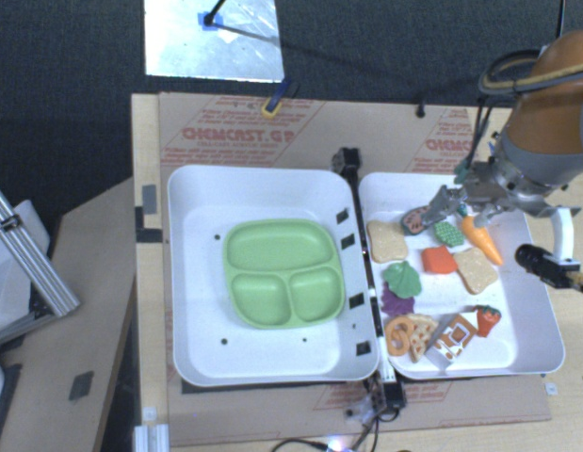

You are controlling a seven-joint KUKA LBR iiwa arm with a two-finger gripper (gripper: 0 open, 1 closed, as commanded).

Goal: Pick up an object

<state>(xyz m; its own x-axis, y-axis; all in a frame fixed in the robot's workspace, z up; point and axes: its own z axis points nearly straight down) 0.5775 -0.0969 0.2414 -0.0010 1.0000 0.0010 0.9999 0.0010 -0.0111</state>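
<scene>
Two shallow white bins are sitting side by side on the surface point(103, 234), and they are serving different roles. The left bin point(192, 252) is carrying a green divided plate point(282, 271), lying flat in its middle. The right bin point(536, 337) is holding all the small toy foods, scattered loosely so that a program can try for any one of them.

Near the top of that bin, the gripper point(451, 205) is reaching in from the right and hanging low over the pile. Whether its fingers are open, closed or gripping anything cannot be told; the grey metal is blurring into the items beneath it. Nothing is visibly sitting between them, so I would judge no object is secured yet.

Just under and beside the gripper, a dark reddish piece point(413, 221), a small green piece point(448, 233) and an orange carrot point(481, 239) are clustering together, and one of these is probably the target. Close by, a slice of bread point(387, 241), a red block point(440, 260) and a second bread slice point(477, 271) are lying flat. Lower down, a green leafy piece point(402, 278) is resting against a purple piece point(396, 301), with a pretzel point(409, 332), a brown and white block point(451, 335) and a strawberry point(487, 318) toward the near edge.

Because the items under the gripper are crowding each other, a descent there is risking a nudge rather than a clean hold.
</scene>
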